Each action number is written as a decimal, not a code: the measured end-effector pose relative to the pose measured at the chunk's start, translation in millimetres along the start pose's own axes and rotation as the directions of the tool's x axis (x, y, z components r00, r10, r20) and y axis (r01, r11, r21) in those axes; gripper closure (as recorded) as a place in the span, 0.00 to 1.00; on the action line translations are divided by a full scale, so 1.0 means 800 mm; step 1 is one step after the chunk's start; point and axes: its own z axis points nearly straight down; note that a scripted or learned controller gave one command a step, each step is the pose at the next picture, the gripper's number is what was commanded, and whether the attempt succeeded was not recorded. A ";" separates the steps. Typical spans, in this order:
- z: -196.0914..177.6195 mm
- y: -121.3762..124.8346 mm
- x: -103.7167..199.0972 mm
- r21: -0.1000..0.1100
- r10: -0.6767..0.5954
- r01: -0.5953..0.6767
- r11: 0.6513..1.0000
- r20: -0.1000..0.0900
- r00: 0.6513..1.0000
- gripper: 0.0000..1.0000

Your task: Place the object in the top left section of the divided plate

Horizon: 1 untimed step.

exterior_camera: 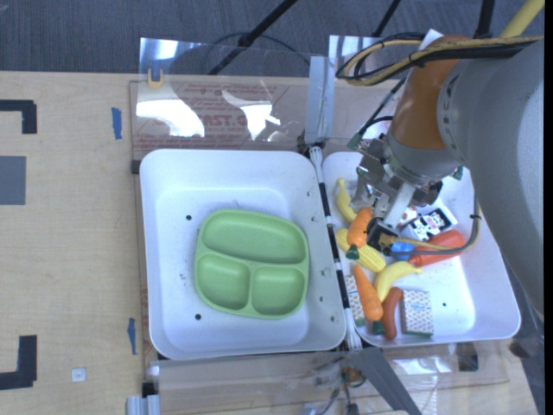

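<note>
The pincer (386,219) is hanging low over the near-left part of the right bin (492,305), its dark fingers (393,207) pointing down into the heap of toy food by that bin's left wall; whether they are released or clenched, I cannot tell, since the wrist is covering them. Above it the orange band (419,111) of the arm (497,119) is leaning in from the right, with yellow and black cables (389,59) looping over it near the bin's far edge.

Just beside the fingertips an orange carrot (359,229) is lying tilted, touching a yellow corn cob (370,256) at its near end. A yellow banana (344,201) is lying along the left wall toward the far side. A blue piece (403,250) and a red pepper (441,242) are lying to the right of the pincer, with a black-and-white printed card (429,223) past them. Nearer the front edge a second banana (393,273) is resting, then another carrot (368,296), a brown sausage (391,311) and a small speckled box (417,311), all close together.

The green divided plate (251,264) is sitting in the middle of the left bin (173,180), well apart from the pincer, its long section toward the far edge and two smaller sections toward the near edge.
</note>
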 end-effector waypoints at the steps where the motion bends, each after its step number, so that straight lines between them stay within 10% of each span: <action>1: 0.000 0.017 0.086 0.000 0.302 -0.302 0.953 0.000 0.953 1.00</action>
